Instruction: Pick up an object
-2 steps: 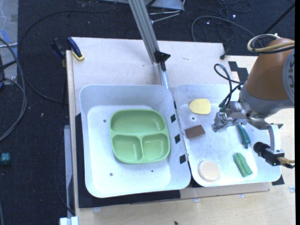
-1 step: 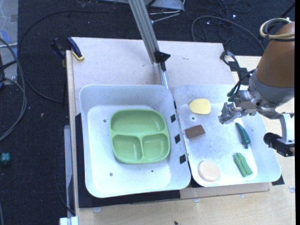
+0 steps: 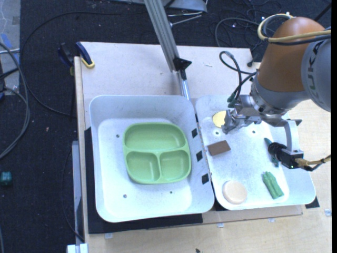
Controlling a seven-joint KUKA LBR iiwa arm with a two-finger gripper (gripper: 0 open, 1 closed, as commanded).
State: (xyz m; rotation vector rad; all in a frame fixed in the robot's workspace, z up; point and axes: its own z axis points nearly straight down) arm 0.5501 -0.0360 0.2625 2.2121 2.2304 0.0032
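My gripper [image 3: 230, 124] hangs low over the far left part of the right bin [image 3: 295, 165], under the grey and orange arm. It stands just beside a yellow round piece [image 3: 218, 119], partly covering it. A brown block [image 3: 219, 148] lies a little in front of the gripper. Nearer the front of the same bin rest a pale round disc [image 3: 235, 192] and a green ridged piece [image 3: 273, 185].
The left bin [image 3: 105, 141] holds a green divided plate [image 3: 157, 152]. A slanted metal pole [image 3: 163, 28] rises behind the bins. A black clip with cable [image 3: 283, 156] hangs beside the arm over the right bin.
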